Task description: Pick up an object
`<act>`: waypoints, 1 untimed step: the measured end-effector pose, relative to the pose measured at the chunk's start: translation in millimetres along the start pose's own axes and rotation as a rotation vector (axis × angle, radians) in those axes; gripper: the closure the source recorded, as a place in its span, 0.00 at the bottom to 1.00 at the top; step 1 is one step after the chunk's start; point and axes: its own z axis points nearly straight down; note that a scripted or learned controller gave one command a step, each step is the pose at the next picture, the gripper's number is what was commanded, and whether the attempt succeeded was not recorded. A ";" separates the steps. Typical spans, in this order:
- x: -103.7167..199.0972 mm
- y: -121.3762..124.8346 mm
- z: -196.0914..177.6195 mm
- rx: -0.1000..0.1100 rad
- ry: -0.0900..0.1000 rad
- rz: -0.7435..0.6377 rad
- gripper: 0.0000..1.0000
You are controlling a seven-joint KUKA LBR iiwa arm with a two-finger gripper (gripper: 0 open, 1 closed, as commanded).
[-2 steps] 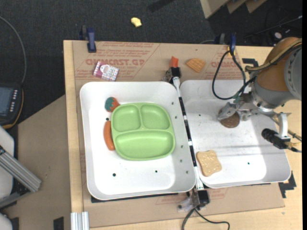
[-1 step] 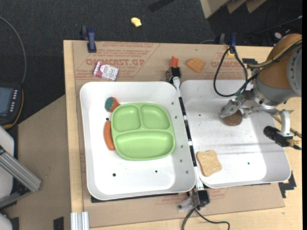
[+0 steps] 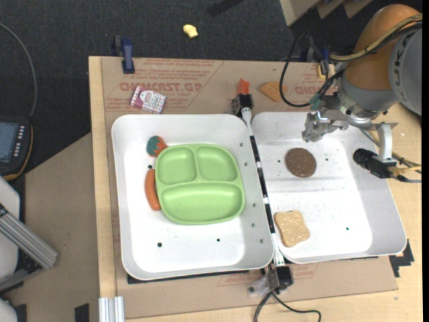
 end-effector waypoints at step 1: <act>-4.5 -2.7 5.3 0.008 0.000 0.007 0.00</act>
